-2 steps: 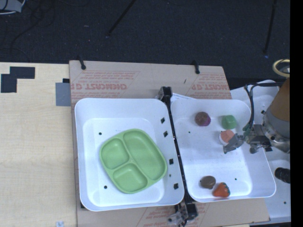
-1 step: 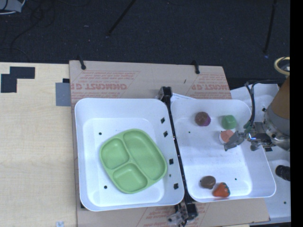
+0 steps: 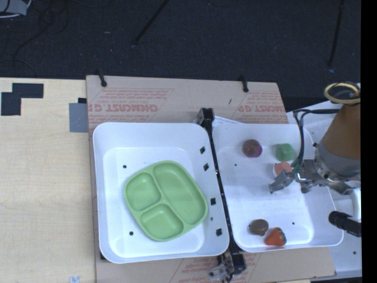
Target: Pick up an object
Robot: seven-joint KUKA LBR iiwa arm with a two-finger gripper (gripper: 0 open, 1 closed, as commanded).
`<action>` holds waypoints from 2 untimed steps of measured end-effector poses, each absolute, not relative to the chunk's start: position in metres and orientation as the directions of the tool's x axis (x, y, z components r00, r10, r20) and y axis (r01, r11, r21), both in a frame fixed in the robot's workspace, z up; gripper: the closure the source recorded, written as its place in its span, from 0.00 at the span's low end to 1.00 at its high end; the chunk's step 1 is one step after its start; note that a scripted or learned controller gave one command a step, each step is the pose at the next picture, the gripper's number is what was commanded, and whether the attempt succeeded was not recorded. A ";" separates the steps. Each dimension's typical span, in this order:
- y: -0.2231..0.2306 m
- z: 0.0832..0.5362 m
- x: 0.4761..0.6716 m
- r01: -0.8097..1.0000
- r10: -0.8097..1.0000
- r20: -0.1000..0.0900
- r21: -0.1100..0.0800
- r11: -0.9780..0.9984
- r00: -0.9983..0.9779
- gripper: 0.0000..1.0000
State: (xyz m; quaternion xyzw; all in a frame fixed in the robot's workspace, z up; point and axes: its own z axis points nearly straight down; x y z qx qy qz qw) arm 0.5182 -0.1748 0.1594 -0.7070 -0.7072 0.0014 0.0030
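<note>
The right bin [image 3: 318, 217] holds several small objects. A maroon ball [image 3: 252, 148] and a green piece [image 3: 284, 152] lie near its far side. A salmon-pink piece [image 3: 281, 168] sits just below the green one. A brown lump [image 3: 258, 226] and a red-orange piece [image 3: 274, 237] rest near the front wall. My gripper [image 3: 291, 186] hangs low over the right-middle of this bin, open, its fingers spread with nothing between them. Its left finger [image 3: 278, 185] lies just in front of the salmon-pink piece.
The left bin [image 3: 109, 140] carries a light green divided plate [image 3: 165, 200]. A black divider [image 3: 215, 181] separates the two bins. The grey arm with its orange band [image 3: 344, 131] fills the right bin's far right corner.
</note>
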 end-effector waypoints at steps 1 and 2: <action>-0.171 0.101 0.508 1.000 1.000 0.003 -0.009 0.000 0.000 0.00; -0.170 0.087 0.508 1.000 1.000 0.001 -0.003 -0.001 0.001 0.00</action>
